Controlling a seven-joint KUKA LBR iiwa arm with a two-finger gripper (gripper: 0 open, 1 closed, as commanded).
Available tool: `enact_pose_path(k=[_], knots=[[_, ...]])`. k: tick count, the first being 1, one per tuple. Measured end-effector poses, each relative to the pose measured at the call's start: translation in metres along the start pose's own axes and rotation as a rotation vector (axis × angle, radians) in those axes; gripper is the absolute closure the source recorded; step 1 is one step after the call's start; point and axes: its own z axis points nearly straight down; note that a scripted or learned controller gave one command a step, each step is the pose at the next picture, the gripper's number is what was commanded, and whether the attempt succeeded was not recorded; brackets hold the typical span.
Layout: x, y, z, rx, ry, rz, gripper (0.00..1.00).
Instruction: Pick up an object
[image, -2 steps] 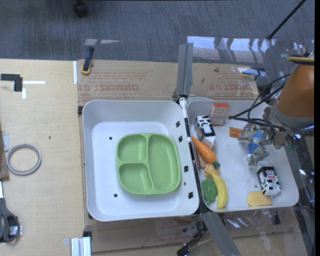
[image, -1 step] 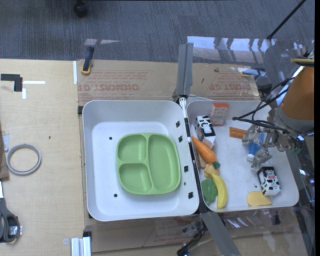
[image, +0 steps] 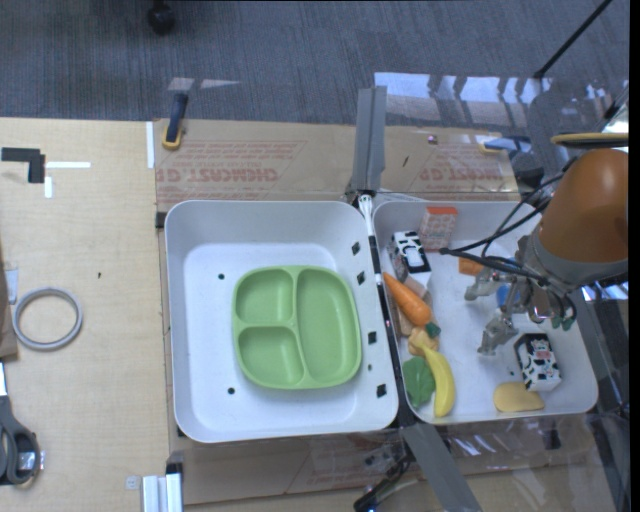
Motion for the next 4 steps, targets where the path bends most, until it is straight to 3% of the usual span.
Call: enact_pose_path(k=[1,2,3,4], knots=[[-0.093,-0.042,0.000,0.001,-0.002,0.108,0.00],[-0.057,-0.043,-0.001,0.001,-0.002,0.227,0.00],[-0.042,-0.042,0.000,0.001,-0.002,0.299,0.00],[-0.044,-0.040,-0.011,0.000,-0.007,0.296,1.00]])
